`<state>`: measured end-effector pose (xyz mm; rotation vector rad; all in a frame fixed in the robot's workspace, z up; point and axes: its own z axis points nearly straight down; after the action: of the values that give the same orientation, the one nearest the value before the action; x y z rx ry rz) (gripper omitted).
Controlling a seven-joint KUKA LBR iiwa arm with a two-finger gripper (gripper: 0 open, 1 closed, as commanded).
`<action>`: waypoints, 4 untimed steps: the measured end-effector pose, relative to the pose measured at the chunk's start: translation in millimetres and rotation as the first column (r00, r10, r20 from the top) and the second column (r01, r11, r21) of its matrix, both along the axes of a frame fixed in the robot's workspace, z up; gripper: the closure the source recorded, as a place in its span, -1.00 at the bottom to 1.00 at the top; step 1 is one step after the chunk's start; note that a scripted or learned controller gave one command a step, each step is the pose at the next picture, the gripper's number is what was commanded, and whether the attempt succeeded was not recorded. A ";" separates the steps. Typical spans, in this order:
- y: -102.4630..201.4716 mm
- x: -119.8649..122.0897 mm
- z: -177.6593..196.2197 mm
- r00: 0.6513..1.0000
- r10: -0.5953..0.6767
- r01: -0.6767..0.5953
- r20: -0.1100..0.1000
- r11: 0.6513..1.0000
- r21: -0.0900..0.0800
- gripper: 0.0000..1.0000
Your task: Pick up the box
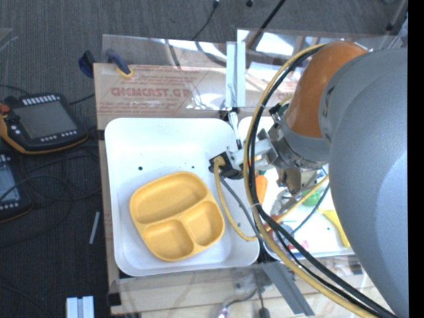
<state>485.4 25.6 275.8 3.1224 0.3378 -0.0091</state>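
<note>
Overhead, you were looking down on two white bins. The left bin [126, 177] carried a yellow divided tray [175, 214], lying flat toward its near side, with three compartments. The arm [351, 138] came in from the right, its orange band [318, 91] above the wrist, and it covered most of the right bin [324, 240]. The gripper [291, 184] hung low over the right bin, just beside the wall between the two bins. You could not tell how far the fingers stood apart; cables [255, 177] and the wrist hid them. No box could be picked out for certain. Perhaps it was among the coloured items [311, 197] under the wrist, but they were too hidden to name. A handheld controller [43, 121] lay on the floor left of the tabletop.
</note>
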 end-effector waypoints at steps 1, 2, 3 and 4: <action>-1.2 -0.5 8.0 1.000 -0.003 0.003 -0.005 1.000 -0.001 1.00; 91.5 -2.1 54.1 0.961 0.278 -0.278 0.002 0.961 0.000 1.00; 166.2 -2.4 21.2 0.864 0.504 -0.504 0.000 0.864 0.000 1.00; 42.3 46.7 -38.7 0.945 0.328 -0.328 0.000 0.945 0.000 1.00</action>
<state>532.0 67.9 237.1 3.0219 0.8522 -0.0094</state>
